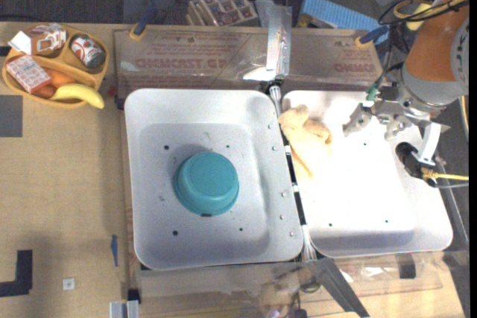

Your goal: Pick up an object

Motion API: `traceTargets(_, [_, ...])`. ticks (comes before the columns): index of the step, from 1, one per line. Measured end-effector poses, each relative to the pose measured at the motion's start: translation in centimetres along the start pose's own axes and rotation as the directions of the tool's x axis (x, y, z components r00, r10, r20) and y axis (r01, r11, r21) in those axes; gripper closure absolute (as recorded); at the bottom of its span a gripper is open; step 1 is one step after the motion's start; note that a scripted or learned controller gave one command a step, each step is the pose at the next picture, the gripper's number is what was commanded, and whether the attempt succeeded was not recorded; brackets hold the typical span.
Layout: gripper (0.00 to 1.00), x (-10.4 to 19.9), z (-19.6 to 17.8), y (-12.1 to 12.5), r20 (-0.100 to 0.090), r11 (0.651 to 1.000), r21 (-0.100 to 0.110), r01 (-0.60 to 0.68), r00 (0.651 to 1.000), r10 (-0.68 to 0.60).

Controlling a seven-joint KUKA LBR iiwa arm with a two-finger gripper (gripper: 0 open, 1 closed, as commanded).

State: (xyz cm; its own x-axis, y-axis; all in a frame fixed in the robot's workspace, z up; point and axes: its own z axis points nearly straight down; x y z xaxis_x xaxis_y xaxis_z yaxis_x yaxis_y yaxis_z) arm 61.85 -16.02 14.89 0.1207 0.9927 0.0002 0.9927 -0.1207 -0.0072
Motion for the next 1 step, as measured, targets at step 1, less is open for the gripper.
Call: traceTargets(1, [0.0,5.16,6.15,3.1,0.003,0.964,-0.01,0.264,0.965,-0.264])
